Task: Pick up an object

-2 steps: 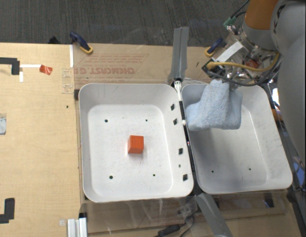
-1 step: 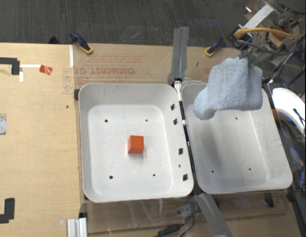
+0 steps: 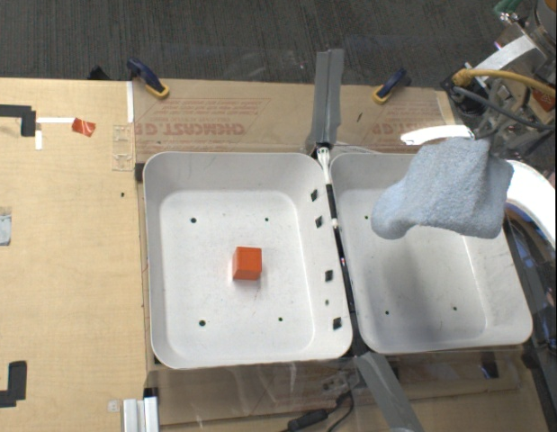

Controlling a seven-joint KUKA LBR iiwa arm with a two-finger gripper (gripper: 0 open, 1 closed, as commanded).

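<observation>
One grey sock (image 3: pixel 444 192) hangs above the right bin (image 3: pixel 422 331), seemingly lifted; gripper hidden, grip state unclear. Next: keep raising it clear.

Orange block (image 3: pixel 247 264) (plain), grey sock (image 3: pixel 444 192), white bins (image 3: pixel 170 331).

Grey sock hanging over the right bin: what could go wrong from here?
1. The grey sock dangles from the arm's end at the right bin's back edge; the grip point is hidden, so it may be shallow and the limp cloth could slip.
2. Its toe hangs toward the divider, where it could snag.
3. The orange block lies untouched in the left bin.
</observation>
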